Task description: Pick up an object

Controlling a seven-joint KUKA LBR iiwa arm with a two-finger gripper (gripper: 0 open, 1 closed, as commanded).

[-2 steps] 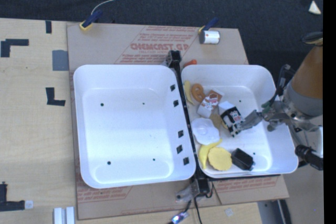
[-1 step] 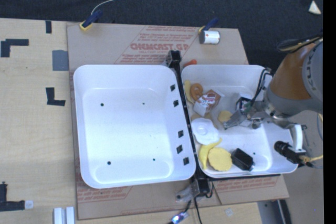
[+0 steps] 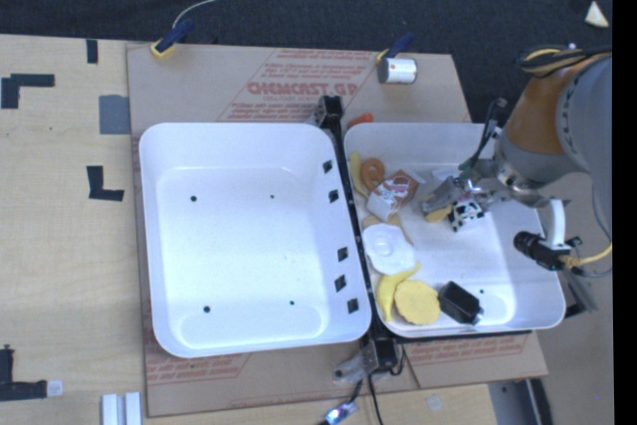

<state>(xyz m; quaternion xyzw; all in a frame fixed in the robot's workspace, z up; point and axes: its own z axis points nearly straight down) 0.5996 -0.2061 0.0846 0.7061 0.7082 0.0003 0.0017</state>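
My gripper (image 3: 445,203) hangs low over the middle of the right bin (image 3: 518,274), at the end of the grey arm with its orange band (image 3: 542,109). Directly at its tip lie a small yellowish piece (image 3: 436,214) and a small black-and-white object (image 3: 464,214); whether either is held cannot be made out. To the left of the gripper sit an orange ring-shaped item (image 3: 371,173) and a white-and-red item (image 3: 391,193). Nearer the front are a white round object (image 3: 384,245), yellow pieces (image 3: 410,300) and a black object (image 3: 460,303).
The left bin (image 3: 179,214) stands beside the right one, with a black divider strip (image 3: 343,214) of clips between them. A small silver cylinder (image 3: 399,70) lies on the cardboard behind the bins. A black cable fitting (image 3: 537,250) hangs off the arm by the right bin's wall.
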